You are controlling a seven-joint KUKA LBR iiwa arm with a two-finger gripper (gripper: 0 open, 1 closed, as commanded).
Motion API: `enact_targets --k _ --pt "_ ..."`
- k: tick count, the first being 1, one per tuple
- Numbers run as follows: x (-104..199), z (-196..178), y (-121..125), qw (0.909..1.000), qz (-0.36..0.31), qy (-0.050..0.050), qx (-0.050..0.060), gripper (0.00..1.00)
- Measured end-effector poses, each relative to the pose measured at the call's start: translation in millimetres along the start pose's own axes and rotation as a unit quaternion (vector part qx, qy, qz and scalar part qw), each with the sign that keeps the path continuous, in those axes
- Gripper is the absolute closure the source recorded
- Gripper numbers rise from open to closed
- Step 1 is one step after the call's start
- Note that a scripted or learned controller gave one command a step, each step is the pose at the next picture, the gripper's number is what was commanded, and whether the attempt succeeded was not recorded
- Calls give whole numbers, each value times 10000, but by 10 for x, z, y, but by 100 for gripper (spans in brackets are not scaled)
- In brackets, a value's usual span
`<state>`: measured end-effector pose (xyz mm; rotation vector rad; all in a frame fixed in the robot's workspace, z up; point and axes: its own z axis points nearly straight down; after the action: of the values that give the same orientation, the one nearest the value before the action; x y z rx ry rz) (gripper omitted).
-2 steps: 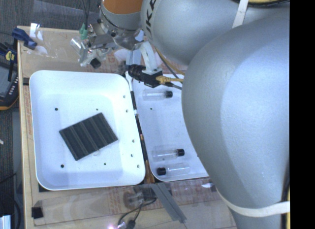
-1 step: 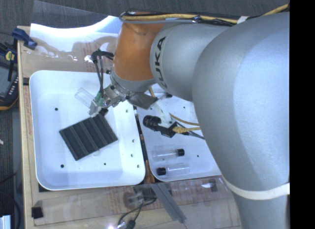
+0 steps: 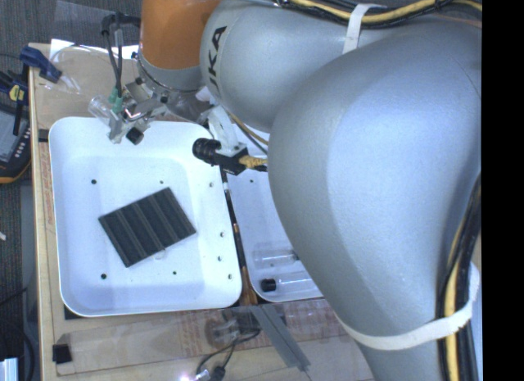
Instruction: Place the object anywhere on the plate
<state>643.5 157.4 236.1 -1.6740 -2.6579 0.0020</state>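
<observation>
Your gripper (image 3: 123, 121) sits over the far rim of the left bin (image 3: 70, 138), near its back left corner. You cannot tell from this angle whether it is spread or pressed together, and nothing is visibly caught in it. Your arm (image 3: 360, 142) comes in from the right as a big grey mass, covering most of the right bin (image 3: 262, 224), with its orange band (image 3: 172, 19) just above the wrist and the wrist tilted down toward the left bin's back edge. You have 2 white bins side by side. 1 dark ribbed rectangular plate (image 3: 147, 225) lies flat and turned at an angle on the left bin's floor, well apart from the gripper. 1 clear plastic object (image 3: 278, 265) lies in the right bin, near its front edge, beside the arm.
</observation>
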Motion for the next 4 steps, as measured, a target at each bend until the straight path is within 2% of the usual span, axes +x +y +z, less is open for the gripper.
enact_targets --k 1,2,3,4 --pt "-351 -207 -904 9834 -1814 4 10 100" --pt "175 -517 -375 9995 319 1 -3 100" --pt "533 -793 130 9973 730 1 1 100" --pt "538 -793 131 9974 724 2 3 0"
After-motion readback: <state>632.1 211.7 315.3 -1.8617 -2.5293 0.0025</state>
